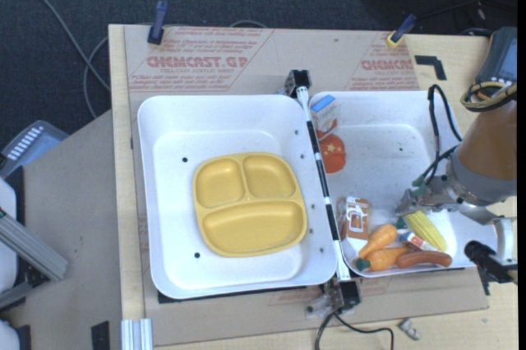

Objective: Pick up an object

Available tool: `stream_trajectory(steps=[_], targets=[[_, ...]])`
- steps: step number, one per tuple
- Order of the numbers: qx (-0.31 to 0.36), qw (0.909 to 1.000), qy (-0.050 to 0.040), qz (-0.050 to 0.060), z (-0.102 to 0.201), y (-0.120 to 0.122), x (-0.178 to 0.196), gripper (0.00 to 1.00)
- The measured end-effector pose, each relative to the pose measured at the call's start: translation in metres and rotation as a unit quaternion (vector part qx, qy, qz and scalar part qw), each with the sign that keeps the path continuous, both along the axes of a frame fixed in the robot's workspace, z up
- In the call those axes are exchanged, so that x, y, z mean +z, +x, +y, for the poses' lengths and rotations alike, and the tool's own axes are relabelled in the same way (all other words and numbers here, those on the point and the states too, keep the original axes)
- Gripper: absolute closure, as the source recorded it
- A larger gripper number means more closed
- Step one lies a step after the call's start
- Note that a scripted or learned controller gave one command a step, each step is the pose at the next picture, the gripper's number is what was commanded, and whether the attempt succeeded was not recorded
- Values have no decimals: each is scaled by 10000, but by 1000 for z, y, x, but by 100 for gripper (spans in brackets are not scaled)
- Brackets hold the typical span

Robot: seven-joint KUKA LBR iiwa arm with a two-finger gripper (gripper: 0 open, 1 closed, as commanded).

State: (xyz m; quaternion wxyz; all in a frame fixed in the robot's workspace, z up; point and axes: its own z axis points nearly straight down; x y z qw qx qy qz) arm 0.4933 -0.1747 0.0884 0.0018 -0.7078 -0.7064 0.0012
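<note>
The right bin (386,122) holds several toy foods. A small milk carton (324,111) and a red tomato (332,153) lie along its left wall. Near the front are a white and orange packet (356,217), two carrots (378,240), a yellow corn cob (426,229) and a brown sausage (423,260). My gripper (417,200) hangs low at the bin's right side, just above and left of the corn cob. The arm's wrist covers it from above.
The left bin (164,135) carries a yellow divided plate (249,202). A black rail (316,168) runs between the bins. Black cables (440,122) loop from the arm over the right bin's far right corner. The cardboard bench edge (246,52) lies behind.
</note>
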Motion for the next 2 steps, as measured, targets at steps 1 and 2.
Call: stream_trajectory(steps=[1, 2], targets=[[17, 10000, 1, -6, 27, 112, -7, 100], [22, 10000, -2, -14, 108, 174, 94, 100]])
